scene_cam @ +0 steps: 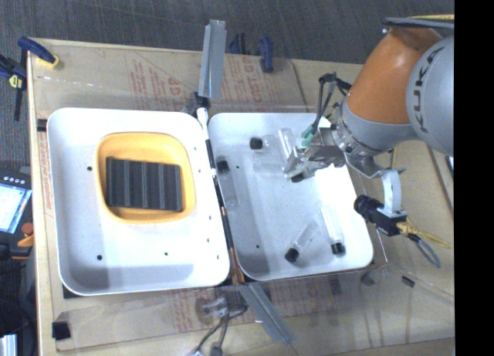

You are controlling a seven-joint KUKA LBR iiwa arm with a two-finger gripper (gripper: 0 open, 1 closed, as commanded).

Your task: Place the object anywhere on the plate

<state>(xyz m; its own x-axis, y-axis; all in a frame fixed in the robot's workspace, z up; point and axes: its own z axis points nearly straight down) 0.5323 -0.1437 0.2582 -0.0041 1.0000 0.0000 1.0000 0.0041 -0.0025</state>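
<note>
Leftmost, the left bin (69,254) carries a yellow plate (145,146) with a dark ribbed insert (144,184) lying on it. Right bin (262,266) holds clear vials with black caps: 1 (264,144) near the far wall, 1 (221,167) at the left wall, 2 (302,242) (333,231) close together toward the near right corner. Gripper (294,171) sits low over the far part of the right bin, just beside the far vial; finger spacing cannot be told. Nothing visibly between them.
</note>
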